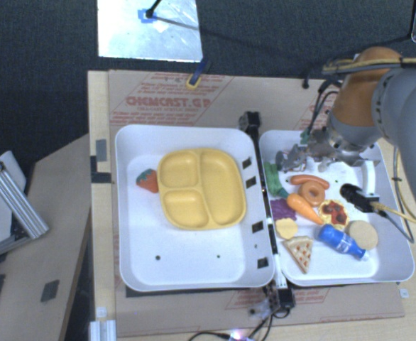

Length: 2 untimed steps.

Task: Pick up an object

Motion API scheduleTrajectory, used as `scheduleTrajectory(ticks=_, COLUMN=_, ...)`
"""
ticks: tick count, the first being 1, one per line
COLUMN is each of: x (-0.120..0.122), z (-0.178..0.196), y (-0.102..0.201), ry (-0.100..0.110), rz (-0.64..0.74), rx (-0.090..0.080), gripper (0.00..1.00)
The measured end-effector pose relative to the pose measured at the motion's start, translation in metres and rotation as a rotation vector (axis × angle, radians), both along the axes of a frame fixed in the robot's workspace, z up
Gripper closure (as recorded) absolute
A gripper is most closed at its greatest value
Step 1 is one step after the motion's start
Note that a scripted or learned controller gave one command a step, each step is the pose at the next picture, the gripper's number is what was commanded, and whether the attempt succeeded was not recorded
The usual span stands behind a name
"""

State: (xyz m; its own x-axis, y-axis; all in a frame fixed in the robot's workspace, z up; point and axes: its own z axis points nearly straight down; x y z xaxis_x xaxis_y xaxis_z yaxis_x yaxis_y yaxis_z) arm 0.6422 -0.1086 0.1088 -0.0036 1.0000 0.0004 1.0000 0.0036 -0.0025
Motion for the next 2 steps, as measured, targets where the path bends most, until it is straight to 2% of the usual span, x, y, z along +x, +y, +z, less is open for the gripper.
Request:
scheduleTrajectory(ticks=1, x=0.0, z=-0.026, y=0.0, ry=0.0, rz=-0.001, rx=0.0, gripper=0.0)
scheduleTrajectory(ticks=2, x=-0.003, z=-0.015, y=0.0, ry=0.017, rz=-0.002, rx=0.002, gripper=1.0)
